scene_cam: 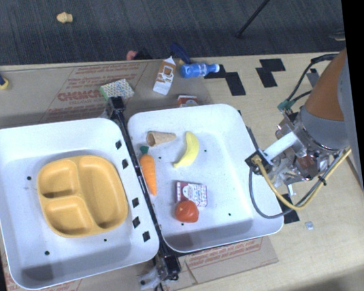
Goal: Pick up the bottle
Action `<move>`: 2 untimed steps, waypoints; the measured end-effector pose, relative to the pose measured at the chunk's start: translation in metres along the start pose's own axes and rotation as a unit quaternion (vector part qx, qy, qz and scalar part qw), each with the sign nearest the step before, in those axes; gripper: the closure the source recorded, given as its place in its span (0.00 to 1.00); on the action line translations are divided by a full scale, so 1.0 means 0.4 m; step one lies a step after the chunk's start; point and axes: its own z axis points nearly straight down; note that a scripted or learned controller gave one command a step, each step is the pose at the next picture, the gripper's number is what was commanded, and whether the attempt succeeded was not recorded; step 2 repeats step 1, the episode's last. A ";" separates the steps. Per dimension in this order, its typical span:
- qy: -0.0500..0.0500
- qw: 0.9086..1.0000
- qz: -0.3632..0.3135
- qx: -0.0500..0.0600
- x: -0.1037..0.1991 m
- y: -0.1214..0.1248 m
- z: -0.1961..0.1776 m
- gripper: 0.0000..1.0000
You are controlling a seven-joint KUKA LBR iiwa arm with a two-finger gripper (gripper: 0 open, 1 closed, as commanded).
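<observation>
Looking down, I see these things:
Bottle [198, 70]: blue, lying on its side on the surface [325, 236], behind the right bin [244, 223], outside both bins.
Claw [290, 176]: just past the right bin's right edge, well apart from the bottle. I cannot tell if it is wide or narrow.
Right bin: banana [188, 150], carrot [148, 172], cone [160, 137], red fruit [186, 211], small packet [192, 191].
Left bin [18, 260]: yellow tray [83, 194].

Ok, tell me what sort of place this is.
Probably a robotics lab bench for pick tests: two white bins clamped on cardboard, toy food such as a banana, and a cabled robot arm.
</observation>
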 end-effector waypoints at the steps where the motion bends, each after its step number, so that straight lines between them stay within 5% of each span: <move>1: -0.001 1.000 -0.004 0.002 0.001 -0.001 -0.024 1.00; 2: -0.001 1.000 -0.004 0.002 0.001 -0.001 -0.024 1.00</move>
